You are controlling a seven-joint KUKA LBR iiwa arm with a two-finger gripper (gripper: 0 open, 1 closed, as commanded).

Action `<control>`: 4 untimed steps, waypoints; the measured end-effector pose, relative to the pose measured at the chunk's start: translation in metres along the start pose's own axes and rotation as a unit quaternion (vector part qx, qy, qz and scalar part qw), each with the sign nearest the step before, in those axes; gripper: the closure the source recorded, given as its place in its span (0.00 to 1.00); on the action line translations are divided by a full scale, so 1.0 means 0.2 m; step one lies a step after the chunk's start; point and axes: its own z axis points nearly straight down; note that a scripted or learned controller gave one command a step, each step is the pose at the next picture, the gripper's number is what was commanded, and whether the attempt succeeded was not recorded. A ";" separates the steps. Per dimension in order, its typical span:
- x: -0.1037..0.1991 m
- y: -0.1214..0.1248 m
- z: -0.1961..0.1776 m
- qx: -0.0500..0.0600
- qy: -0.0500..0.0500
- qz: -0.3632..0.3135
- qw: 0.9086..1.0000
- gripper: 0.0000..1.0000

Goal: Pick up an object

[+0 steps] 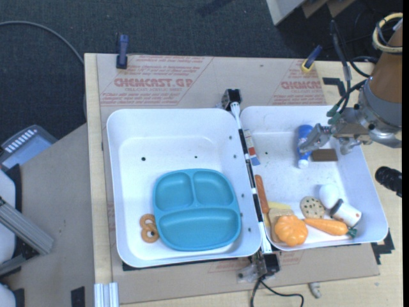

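Note:
My gripper (317, 147) hangs over the upper part of the right bin (281, 123), reaching in from the right. A blue object (305, 135) sits right against its left side, with a small white and blue piece (303, 162) just below; whether the gripper holds either is unclear. A brown block shape (324, 155) lies at the gripper's lower edge. Along the bin's front lie an orange fruit (289, 231), a carrot (327, 226), a speckled cookie (311, 206), a white bottle-like object (337, 203) and a yellow piece (279, 210).
A red-orange stick (261, 194) lies along the right bin's left wall. The left bin (128, 133) holds a blue divided plate (195, 208) and a small pretzel (149, 228). Cardboard (160, 75) covers the bench around both bins.

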 end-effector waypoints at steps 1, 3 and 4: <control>-0.26 0.26 0.41 0.001 0.000 0.000 1.000 0.00; -0.32 0.51 0.96 -0.003 0.000 0.000 1.000 0.00; -0.32 0.50 0.91 -0.003 -0.001 0.000 1.000 1.00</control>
